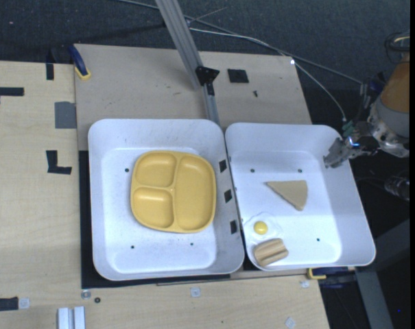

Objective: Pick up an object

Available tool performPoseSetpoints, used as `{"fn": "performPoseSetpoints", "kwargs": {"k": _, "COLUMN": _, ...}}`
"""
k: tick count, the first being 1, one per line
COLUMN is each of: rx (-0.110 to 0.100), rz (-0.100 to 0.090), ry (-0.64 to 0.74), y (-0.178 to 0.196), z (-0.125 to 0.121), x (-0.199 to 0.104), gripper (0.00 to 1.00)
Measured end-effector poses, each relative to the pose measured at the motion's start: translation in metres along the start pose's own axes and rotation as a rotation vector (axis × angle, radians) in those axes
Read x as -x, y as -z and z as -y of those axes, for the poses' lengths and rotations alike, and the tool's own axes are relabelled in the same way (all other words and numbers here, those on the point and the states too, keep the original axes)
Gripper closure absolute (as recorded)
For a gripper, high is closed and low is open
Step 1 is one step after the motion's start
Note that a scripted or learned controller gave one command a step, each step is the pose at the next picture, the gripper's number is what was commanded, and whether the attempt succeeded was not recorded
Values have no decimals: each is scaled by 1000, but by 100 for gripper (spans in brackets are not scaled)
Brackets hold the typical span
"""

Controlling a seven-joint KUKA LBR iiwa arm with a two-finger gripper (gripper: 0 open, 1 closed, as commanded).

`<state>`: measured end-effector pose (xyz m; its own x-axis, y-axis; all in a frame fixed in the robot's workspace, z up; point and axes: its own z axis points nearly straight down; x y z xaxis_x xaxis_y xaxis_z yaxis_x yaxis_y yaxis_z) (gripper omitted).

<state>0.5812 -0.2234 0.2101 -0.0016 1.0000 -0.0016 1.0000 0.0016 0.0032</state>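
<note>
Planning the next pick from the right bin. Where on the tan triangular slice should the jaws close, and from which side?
Probably from straight above: the triangular slice lies flat on the right bin floor, apart from the egg and bread roll. Close across its narrower left half, where the two long edges converge; the wide right end may exceed the opening.

Two white bins are sitting side by side on the counter (pixel 159 81): the left bin (pixel 104 184) and the right bin (pixel 344 211). One yellow divided plate (pixel 173 190), with three compartments, is lying in the left bin. Three small food pieces are lying in the right bin: one tan triangular slice (pixel 291 192), one fried egg (pixel 261 227) with a yellow yolk, and one brown bread roll (pixel 270 251). One arm is reaching in from the right, carrying one gripper (pixel 334 156).
</note>
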Motion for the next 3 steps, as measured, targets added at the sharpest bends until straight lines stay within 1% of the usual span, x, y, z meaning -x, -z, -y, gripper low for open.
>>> {"fn": "performPoseSetpoints", "kwargs": {"k": 1, "rx": -3, "rz": -3, "ry": 4, "y": 11, "z": 12, "x": -53, "gripper": 100}}
{"fn": "performPoseSetpoints", "kwargs": {"k": 2, "rx": -5, "rz": -3, "ry": 5, "y": 9, "z": 18, "x": -116, "gripper": 100}}
{"fn": "performPoseSetpoints", "kwargs": {"k": 3, "rx": -6, "rz": -4, "ry": 6, "y": 14, "z": 28, "x": -179, "gripper": 100}}
